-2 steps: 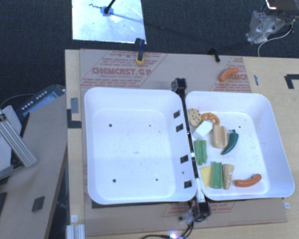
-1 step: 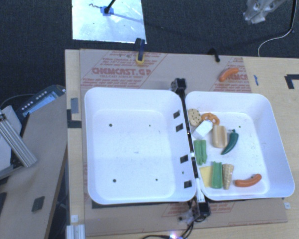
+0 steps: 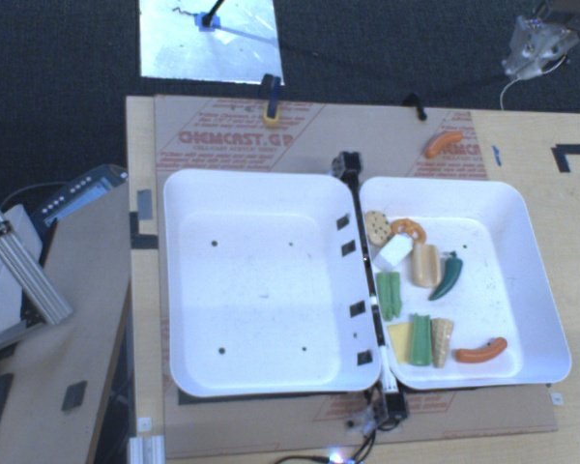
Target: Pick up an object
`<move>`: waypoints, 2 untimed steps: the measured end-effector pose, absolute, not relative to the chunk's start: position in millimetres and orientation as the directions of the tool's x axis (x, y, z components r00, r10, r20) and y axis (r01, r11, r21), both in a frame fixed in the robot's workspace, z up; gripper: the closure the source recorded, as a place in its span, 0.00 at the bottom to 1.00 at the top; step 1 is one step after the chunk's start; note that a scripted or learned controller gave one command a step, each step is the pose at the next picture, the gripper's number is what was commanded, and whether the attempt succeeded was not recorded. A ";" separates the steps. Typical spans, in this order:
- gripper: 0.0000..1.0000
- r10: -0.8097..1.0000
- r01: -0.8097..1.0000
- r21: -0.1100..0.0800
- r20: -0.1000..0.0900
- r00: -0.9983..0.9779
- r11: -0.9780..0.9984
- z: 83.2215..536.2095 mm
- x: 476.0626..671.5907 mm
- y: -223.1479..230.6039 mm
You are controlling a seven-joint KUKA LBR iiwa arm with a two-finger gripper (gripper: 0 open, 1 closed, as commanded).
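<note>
I see the gripper at the far right, off the bench; its grip I cannot tell. Toy food crowds the right bin, a green pepper among it.

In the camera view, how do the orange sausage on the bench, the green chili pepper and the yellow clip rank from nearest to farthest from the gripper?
From the gripper, top right:
1. Orange sausage on the bench, behind the right bin.
2. Green chili pepper, inside the right bin.
3. Yellow clip, far left along the bench's back edge.
</note>
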State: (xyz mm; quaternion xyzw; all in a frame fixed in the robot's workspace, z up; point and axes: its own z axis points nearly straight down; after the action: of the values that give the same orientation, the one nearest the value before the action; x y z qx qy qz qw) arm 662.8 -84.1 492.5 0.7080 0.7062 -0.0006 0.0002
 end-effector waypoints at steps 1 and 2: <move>1.00 1.000 1.000 0.006 -0.001 -0.004 0.004 537.1 668.7 -86.8; 1.00 1.000 1.000 -0.008 0.002 -0.007 0.007 419.5 668.1 -42.2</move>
State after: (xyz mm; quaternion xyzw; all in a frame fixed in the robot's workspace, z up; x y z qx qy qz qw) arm 668.1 -42.2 419.5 0.7047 0.7095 -0.0022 -0.0035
